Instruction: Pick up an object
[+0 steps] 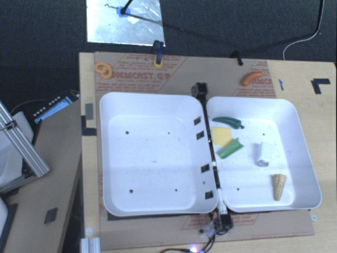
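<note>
Where the two white bins meet at a black hinged seam, the left bin (pixel 152 157) offers broad bare floor inside raised, rounded rims. The right bin (pixel 295 141) holds everything: a dark green pepper (pixel 227 122) lying left-right near the top wall, a yellow block (pixel 221 136) just below it, a green pod (pixel 230 148) slanting up to the right, a white-grey cylinder (pixel 261 154) standing roughly upright in view, and a ridged tan cone (pixel 278 186) pointing down near the lower rim. The jaws' state cannot be told.
</note>
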Tool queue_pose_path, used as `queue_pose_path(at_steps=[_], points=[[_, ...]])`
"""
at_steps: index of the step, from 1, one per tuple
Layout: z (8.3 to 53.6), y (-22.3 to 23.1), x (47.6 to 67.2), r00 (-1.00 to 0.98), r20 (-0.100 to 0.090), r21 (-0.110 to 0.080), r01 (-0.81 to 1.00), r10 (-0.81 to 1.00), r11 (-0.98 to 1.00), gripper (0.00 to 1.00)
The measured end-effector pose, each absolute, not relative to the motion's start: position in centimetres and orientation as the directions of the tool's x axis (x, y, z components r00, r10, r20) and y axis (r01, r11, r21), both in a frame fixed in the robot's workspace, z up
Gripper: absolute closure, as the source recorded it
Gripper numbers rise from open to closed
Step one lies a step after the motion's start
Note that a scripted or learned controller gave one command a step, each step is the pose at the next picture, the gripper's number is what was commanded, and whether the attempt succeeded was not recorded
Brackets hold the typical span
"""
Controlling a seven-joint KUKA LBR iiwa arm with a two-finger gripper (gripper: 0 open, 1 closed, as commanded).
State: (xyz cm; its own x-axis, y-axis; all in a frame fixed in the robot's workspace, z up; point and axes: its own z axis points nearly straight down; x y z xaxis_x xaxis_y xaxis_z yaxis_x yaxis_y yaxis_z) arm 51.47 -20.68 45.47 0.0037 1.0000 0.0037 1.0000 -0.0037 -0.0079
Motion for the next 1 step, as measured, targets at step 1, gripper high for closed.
queue_pose_path(at_steps=[1], points=[[48.2,-20.56,60.2,-0.007,-0.004,0.009,1.0,1.0,0.007,1.0]])
